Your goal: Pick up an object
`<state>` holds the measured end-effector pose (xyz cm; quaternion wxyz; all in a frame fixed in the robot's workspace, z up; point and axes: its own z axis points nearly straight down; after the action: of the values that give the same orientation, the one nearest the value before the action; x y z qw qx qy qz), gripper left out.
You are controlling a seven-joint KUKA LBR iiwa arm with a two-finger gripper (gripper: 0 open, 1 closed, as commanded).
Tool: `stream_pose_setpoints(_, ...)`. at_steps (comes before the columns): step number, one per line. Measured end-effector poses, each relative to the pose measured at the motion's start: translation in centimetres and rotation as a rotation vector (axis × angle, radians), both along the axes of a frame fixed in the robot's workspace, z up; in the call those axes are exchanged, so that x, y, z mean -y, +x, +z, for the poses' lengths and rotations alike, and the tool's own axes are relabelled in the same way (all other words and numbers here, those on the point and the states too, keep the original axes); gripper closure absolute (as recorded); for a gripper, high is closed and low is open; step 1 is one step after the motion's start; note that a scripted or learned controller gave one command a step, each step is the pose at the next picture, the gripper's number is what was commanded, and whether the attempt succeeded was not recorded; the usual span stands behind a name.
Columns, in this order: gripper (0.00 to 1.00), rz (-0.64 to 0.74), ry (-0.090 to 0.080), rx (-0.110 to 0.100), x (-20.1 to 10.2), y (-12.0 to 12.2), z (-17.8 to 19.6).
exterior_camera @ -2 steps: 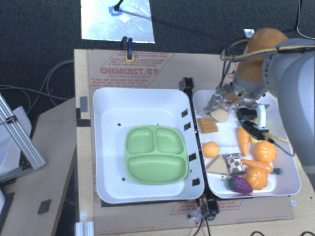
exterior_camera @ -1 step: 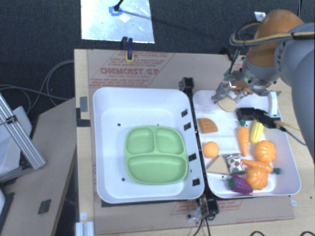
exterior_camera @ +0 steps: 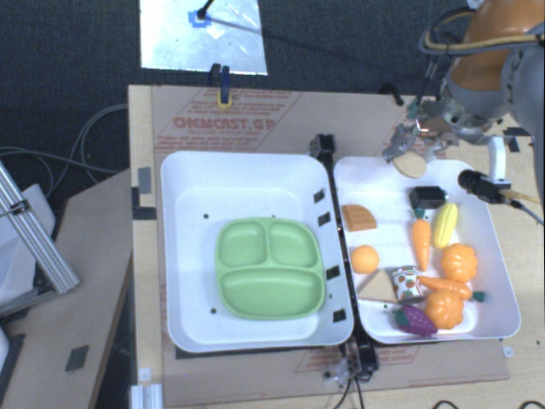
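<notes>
Left bin (exterior_camera: 183, 228): one green divided plate (exterior_camera: 271, 267), centred. Right bin (exterior_camera: 502, 305): tan round piece (exterior_camera: 411, 165) at far edge, beneath gripper (exterior_camera: 415, 146); black block (exterior_camera: 427, 198) near it; orange wedge (exterior_camera: 358, 218) and orange ball (exterior_camera: 364, 258) along left edge; upright carrot (exterior_camera: 421, 244) beside yellow corn (exterior_camera: 444, 225); two pumpkins (exterior_camera: 459, 262), small printed box (exterior_camera: 407, 284), second carrot (exterior_camera: 444, 286) and purple grapes (exterior_camera: 415, 319) toward near right corner.

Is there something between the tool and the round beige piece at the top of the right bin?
Nothing visible. The tool hangs directly above the beige piece, near the right bin's far edge; the black block lies nearer the camera.
</notes>
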<state>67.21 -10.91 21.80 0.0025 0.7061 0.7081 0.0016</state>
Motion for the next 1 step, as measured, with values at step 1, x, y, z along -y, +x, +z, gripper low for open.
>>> stream_pose_setpoints(1, 1.0, 0.002, 0.001, -0.005, -0.04, 0.1, 0.51)
